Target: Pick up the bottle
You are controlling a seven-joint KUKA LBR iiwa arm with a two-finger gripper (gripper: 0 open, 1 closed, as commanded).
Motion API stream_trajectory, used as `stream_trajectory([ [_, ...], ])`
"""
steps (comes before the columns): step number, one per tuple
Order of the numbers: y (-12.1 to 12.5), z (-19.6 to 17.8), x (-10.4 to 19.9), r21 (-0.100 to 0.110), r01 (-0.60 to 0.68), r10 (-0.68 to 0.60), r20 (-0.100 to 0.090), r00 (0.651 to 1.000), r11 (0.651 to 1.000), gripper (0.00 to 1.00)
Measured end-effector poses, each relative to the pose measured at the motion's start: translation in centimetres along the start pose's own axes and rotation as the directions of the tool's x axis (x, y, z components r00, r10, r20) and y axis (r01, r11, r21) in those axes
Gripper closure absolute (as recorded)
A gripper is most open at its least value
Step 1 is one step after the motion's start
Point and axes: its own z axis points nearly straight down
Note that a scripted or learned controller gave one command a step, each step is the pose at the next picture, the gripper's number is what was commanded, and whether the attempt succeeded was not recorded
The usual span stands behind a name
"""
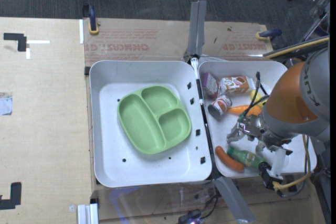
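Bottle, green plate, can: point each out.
bottle (245, 157): camera view, green body.
green plate (137, 124): camera view, largest compartment.
can (220, 106): camera view, its side.

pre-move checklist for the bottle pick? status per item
1. Target located: green bottle lies on its side in the right bin, near the front: ok.
2. Gripper is over the right bin, close above the bottle: ok.
3. Bottle between the fingers: cannot tell.
4. Clearance: hot dog touches or nearly touches the bottle's left end: not ok.
5. Left bin holds the green divided plate, away from the pick: ok.
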Motion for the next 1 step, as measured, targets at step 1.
stream_trajectory([
  [1,0.11,-0.02,-0.31,0.000,0.266,-0.266,0.000,0.964,0.964,0.00],
])
